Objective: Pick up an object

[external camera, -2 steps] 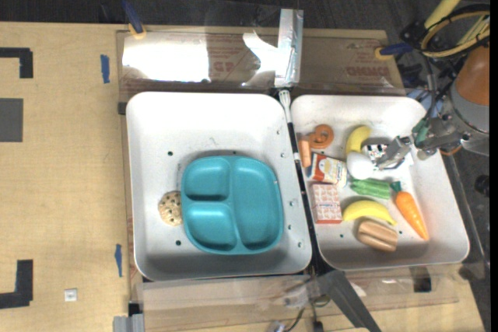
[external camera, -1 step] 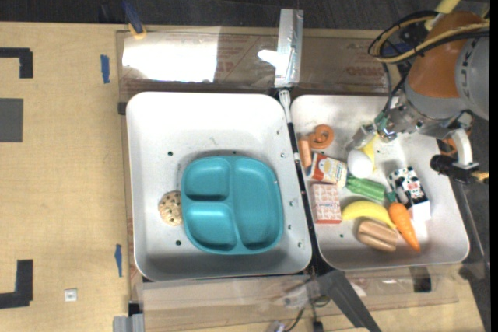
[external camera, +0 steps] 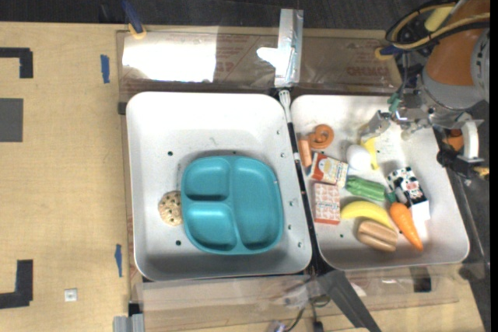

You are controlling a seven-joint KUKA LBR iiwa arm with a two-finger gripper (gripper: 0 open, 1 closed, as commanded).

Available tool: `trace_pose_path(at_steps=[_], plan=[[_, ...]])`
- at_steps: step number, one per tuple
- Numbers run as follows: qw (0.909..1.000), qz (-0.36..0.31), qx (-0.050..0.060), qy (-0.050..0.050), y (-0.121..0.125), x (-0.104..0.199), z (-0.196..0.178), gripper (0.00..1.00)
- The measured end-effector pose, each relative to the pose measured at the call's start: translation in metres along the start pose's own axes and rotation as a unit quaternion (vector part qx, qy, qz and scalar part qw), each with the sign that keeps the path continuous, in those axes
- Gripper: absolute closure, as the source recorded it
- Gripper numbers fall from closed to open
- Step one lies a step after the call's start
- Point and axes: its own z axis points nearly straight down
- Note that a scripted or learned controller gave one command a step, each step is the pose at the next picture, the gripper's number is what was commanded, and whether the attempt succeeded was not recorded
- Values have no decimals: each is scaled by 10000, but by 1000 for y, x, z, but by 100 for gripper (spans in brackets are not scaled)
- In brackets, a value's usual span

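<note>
Toys are seen heaped in the right bin (external camera: 455,245): a carrot (external camera: 405,224) at 4 o'clock, a banana (external camera: 366,210) and a bread roll (external camera: 377,235) toward 6 o'clock, a cow figure (external camera: 405,183) near the middle, a doughnut (external camera: 319,137) at 10 o'clock. The hand (external camera: 387,119) is poised over the bin's 12 o'clock edge, above a yellow piece (external camera: 371,151); whether it is clenched or released cannot be told. In the left bin (external camera: 148,120) a teal divided plate (external camera: 231,202) is set centrally, with a cookie (external camera: 170,207) touching it at 9 o'clock.
</note>
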Motion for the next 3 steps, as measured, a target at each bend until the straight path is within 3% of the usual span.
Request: trace_pose_path(at_steps=[1,2,3], plan=[[9982,-604,9,10,-31,48,32,0],[9947,-1030,14,12,-56,62,31,0],[9904,-1385,6,-22,-25,78,19,0]])
